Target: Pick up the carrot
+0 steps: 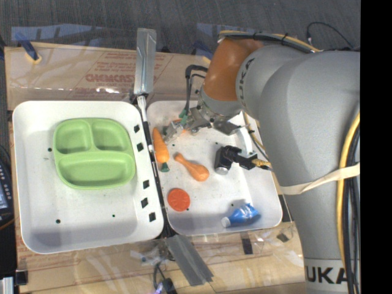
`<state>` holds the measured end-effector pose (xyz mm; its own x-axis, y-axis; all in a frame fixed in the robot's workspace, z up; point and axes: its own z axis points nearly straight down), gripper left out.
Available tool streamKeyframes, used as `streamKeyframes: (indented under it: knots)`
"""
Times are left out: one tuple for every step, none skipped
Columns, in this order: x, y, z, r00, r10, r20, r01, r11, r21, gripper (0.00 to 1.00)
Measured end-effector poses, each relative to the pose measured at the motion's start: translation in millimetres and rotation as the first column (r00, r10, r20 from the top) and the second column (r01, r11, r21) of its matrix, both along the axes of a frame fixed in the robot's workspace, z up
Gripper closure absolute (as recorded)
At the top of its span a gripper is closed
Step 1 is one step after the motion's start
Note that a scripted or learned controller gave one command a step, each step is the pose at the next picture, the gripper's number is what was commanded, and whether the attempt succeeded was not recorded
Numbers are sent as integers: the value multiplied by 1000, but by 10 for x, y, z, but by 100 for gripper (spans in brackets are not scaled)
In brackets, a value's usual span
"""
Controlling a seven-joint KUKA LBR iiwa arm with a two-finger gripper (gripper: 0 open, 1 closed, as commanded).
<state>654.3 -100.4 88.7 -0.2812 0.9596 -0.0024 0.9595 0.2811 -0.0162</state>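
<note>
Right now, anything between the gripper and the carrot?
No. In the camera view, a short bare strip of the right bin floor separates the gripper from the upper end of the carrot.

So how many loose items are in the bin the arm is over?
4: carrot on the side nearest the other bin, orange drumstick shape mid-bin, red disc in front of it, blue item near the front edge. The arm may hide others.

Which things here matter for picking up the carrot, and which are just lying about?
Job in hand: carrot; pincer.
Lying about: green divided plate; orange drumstick-shaped piece; red disc; blue item.
</note>
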Motion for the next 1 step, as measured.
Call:
streamKeyframes:
  knots:
    - [-277, 174, 998, 904, -428, 9, 428, 904, 4, 0]
